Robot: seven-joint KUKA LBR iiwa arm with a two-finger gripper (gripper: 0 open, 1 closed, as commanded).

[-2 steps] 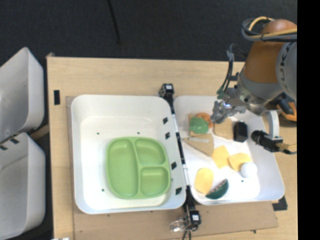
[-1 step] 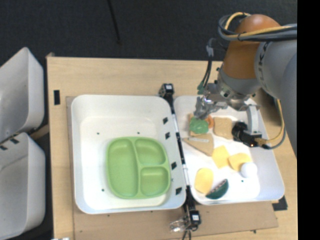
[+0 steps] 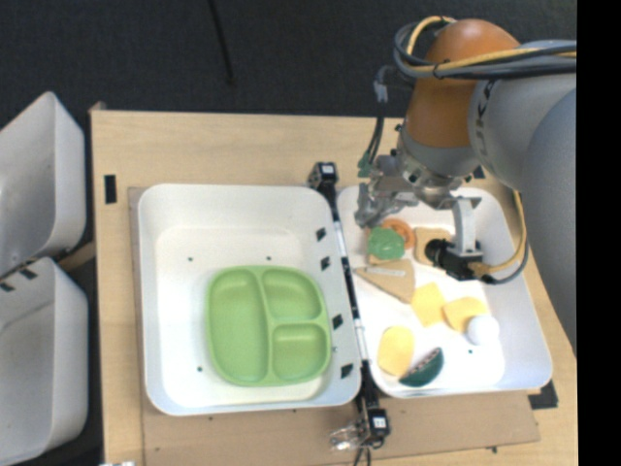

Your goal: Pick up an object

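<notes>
Jaws — opening not discernible — hover just above green toy, likely light, rigid, slippery plastic — best pinched across its rounded sides.

Even, fairly bright overhead light leaves the white bins nearly blown out, soft shadows pooling inside their walls toward 12 o'clock, while the whole frame looks mildly soft and grainy.

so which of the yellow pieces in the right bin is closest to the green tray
The pale yellow rounded piece at the front of the right bin, beside the dark green slice. The other two yellow blocks lie farther right.
</notes>
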